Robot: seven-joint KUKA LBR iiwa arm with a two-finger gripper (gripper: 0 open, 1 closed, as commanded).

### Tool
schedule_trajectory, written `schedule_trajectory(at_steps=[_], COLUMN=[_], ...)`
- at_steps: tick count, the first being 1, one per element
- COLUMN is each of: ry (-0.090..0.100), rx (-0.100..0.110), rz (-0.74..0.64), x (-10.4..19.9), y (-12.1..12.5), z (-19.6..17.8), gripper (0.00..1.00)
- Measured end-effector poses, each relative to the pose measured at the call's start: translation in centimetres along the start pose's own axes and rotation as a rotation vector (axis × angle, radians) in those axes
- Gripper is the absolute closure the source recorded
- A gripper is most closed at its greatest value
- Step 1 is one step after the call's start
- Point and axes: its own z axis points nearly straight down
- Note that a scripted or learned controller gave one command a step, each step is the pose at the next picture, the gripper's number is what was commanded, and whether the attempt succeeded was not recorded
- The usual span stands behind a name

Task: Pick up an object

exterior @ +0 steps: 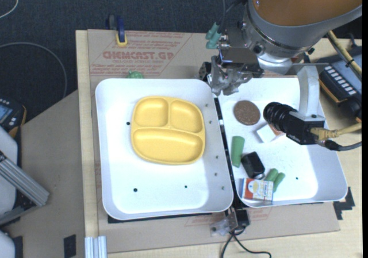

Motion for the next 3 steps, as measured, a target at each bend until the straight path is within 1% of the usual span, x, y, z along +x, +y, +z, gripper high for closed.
schedule_trajectory(at_steps=[1,2,3], ry=[-0.005,-0.002,-0.004], rx=[0.016,0.006,0.012], rz=[0.009,-0.002,0.01], x=[-2.3,5.1,-0.5], y=[-0.2,0.3,-0.1], z=[7.8,7.5,7.1], gripper=[1.0,1.0,1.0])
